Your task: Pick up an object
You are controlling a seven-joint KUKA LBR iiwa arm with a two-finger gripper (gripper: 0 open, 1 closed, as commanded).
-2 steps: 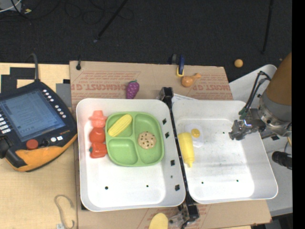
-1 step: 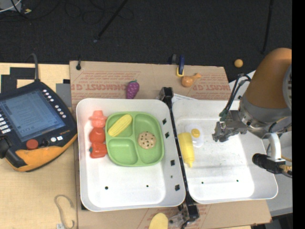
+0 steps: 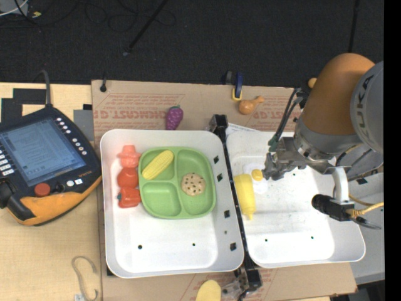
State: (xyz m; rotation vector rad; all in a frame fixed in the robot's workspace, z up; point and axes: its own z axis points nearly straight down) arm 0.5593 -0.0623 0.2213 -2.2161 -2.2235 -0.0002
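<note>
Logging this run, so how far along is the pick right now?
Done: the arm has reached over the right bin, and the gripper sits low beside the yellow toy at that bin's left wall. In hand: nothing visibly held. Left: grasping and lifting an object; the yellow toy lies in the bin.

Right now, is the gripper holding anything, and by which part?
Cannot be told: the gripper sits low in the right bin, beside the yellow banana.

We see a robotics lab: a teach pendant lies left of the white bins on a cardboard-covered bench, cables trailing behind.
</note>
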